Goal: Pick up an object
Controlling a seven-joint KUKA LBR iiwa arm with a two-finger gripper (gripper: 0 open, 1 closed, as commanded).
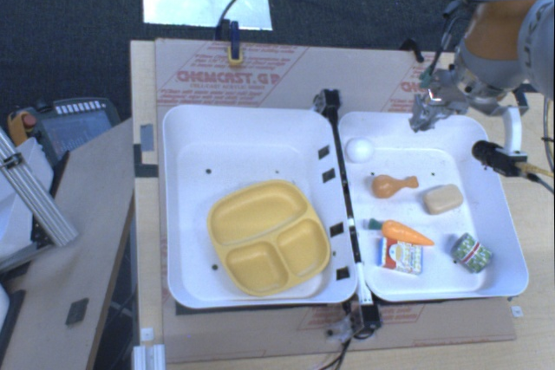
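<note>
Right now I see my gripper (427, 119) hanging over the far edge of the right bin (507, 225), near its back wall, with nothing visible between its tips; from this slanted view I cannot tell how it is set. Above it the grey wrist rises into the orange band (512, 0) at the upper right corner, with cables looping around it. Nearest below the gripper, a small white ball (359, 150) sits in the far left corner of that bin, apart from the tool. Further toward me lies an orange toy drumstick (395, 184), and just to its right a tan, rounded block (443, 199). Nearer still, a toy carrot (406, 231) with a green top lies pointing right, touching or just above a small white and red packet (401, 256). A green patterned can (471, 252) lies on its side by the near right corner. All of these candidates rest on the bin floor, none lifted. A black divider strip (340, 186) separates this bin from the left bin (186, 152), which holds a yellow compartment tray (269, 234) toward its near side. Both bins sit on a brown cardboard sheet (260, 74) on the bench.
</note>
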